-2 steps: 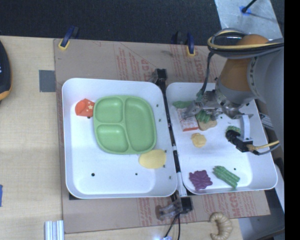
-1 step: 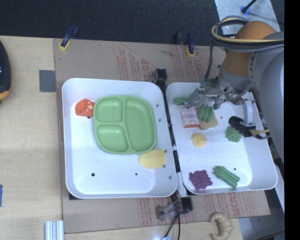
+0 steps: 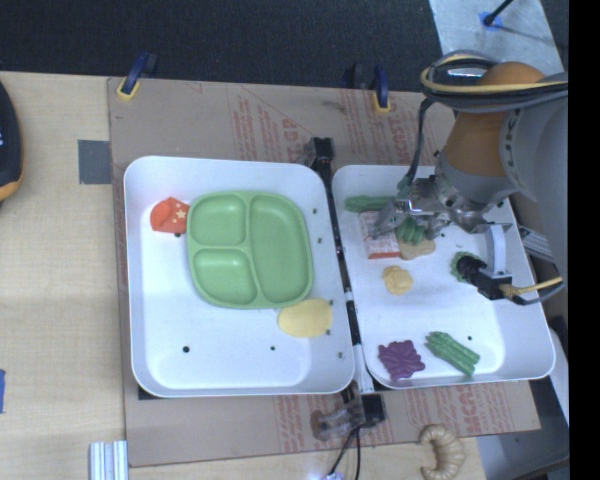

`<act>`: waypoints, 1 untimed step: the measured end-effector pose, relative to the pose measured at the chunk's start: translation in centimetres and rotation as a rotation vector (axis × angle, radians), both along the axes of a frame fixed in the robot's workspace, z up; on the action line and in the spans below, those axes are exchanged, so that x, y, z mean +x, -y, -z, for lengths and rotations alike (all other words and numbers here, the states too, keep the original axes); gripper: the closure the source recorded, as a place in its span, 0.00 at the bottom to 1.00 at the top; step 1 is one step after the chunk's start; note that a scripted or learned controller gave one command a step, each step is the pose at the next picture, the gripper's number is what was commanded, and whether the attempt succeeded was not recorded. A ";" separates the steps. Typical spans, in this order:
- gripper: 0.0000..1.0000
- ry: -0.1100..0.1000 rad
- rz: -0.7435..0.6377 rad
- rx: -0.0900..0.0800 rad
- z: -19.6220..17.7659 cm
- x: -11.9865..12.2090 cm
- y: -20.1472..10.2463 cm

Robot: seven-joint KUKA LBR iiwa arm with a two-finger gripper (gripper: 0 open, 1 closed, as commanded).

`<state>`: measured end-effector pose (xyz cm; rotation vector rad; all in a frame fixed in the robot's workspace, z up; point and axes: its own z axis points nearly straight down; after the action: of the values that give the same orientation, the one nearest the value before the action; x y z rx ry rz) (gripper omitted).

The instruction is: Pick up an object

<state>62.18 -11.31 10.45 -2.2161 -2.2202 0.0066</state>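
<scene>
Gripper point(image 3: 412, 220) low among toys in right bin point(image 3: 520, 353)

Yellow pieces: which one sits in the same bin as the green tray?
The larger yellow piece, just below the green tray in the left bin; the smaller one lies in the right bin.

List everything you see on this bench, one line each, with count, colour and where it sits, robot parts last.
shallow white bins: two, white, side by side on bench
green divided plate: one, left bin centre
red star-marked piece: one, left bin, beside plate
pale yellow lump: one, left bin, below plate
small yellow lump: one, right bin centre
purple grape cluster: one, right bin front
green ridged vegetable: one, right bin front
grey arm with orange band: one, from right
end effector: one, over right bin's rear
</scene>
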 end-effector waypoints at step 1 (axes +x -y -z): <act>0.00 0.010 -0.002 0.002 0.9 3.8 2.9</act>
<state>65.98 -14.20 9.58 -2.2173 -2.2266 -0.0070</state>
